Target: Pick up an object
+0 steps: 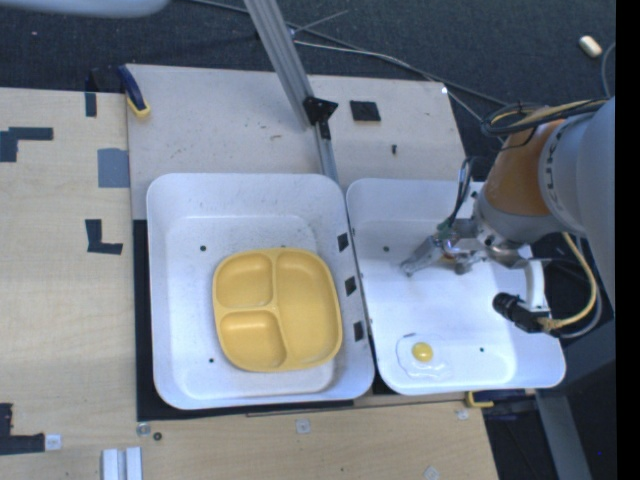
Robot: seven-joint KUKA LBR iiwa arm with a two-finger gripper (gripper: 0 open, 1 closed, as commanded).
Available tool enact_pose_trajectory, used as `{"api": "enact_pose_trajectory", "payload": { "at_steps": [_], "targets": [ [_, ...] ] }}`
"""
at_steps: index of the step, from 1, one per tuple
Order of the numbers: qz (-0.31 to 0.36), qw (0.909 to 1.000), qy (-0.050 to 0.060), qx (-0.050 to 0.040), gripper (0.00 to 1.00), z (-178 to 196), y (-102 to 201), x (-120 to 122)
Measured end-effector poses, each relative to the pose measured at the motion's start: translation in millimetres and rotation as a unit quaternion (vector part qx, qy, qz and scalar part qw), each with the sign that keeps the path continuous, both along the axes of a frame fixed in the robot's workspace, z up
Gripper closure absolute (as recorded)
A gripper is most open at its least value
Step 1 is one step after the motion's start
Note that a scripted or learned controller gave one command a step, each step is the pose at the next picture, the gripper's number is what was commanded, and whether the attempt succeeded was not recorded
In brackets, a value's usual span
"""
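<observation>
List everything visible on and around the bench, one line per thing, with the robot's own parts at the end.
left bin: 1, white, left half of the bench
right bin: 1, white, beside the left bin
divided plate: 1, yellow, three compartments, lying in the left bin
toy fried egg: 1, white with yellow yolk, near front edge of the right bin
clamp: 1, blue and yellow, back left corner of the bench
metal pole: 1, grey, slanting up from between the bins
arm: 1, grey with orange band, reaching in from the right
end effector: 1, metallic, over the right bin, apart from the egg
</observation>
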State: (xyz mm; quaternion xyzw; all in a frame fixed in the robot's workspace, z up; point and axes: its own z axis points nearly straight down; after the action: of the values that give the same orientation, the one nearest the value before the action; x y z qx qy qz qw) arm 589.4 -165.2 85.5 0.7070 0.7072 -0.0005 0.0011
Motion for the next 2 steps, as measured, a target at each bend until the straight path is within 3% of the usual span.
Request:
{"api": "enact_pose_trajectory", "payload": {
  "at_steps": [1, 2],
  "targets": [
    [0.0, 1.0, -0.001, 0.0003, 0.0, 2, 0, 1],
    [0.001, 1.0, -0.003, -0.0013, 1.0, 13, -1, 2]
  ]
}}
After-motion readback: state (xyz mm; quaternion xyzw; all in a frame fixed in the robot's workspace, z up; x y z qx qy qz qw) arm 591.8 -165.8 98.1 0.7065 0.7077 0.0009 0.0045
